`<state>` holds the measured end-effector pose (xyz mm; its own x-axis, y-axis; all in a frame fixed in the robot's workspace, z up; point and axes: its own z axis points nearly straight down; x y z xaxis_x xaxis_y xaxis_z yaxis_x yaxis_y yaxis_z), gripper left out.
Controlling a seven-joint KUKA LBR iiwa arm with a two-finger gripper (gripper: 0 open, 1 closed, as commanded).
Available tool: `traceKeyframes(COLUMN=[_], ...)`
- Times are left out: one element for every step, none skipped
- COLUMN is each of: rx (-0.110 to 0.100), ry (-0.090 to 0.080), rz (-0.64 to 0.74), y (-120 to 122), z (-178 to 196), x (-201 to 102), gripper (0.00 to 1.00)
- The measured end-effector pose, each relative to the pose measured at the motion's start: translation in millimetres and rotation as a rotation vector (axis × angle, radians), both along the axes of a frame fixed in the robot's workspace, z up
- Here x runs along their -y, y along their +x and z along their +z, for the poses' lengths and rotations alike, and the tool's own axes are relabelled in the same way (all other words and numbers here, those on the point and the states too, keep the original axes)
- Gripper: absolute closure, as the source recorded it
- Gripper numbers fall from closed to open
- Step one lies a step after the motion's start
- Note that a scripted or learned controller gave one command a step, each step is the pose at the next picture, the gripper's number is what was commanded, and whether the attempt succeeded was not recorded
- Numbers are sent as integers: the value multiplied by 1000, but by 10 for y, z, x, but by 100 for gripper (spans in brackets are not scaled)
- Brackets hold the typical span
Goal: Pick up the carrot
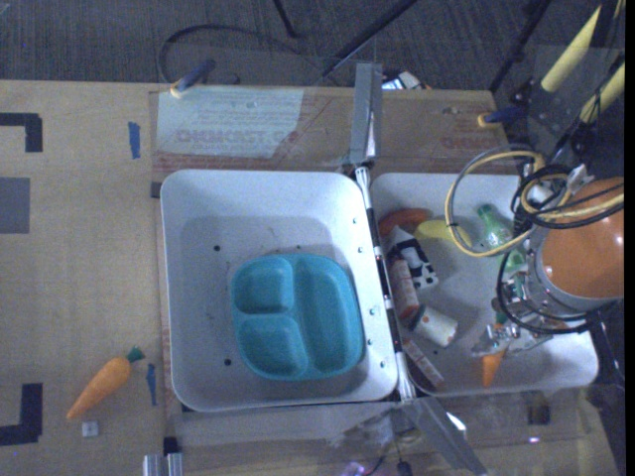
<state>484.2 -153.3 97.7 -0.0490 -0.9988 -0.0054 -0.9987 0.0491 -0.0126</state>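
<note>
A small orange carrot [491, 368] lies near the front edge of the right bin [566, 370], its upper end tucked under my gripper [503, 343]. The gripper hangs directly over that end, below the orange wrist band, with cables looping around it. Whether the carrot is gripped or just lying beneath is hidden by the gripper body. A second, larger carrot [99, 386] with a green top lies on the bench outside the bins, at the far left front.
The left bin [189, 206] holds a blue divided plate [296, 315]. In the right bin lie an orange-red item [404, 217], a yellow item [434, 232], a green bottle [489, 224], a dark tube [403, 284] and a white cylinder [437, 324].
</note>
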Motion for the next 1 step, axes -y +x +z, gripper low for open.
traceKeyframes(rx=[-10], ry=[-2], rz=[109], y=[-37], z=[1066], x=[-859], gripper=[100])
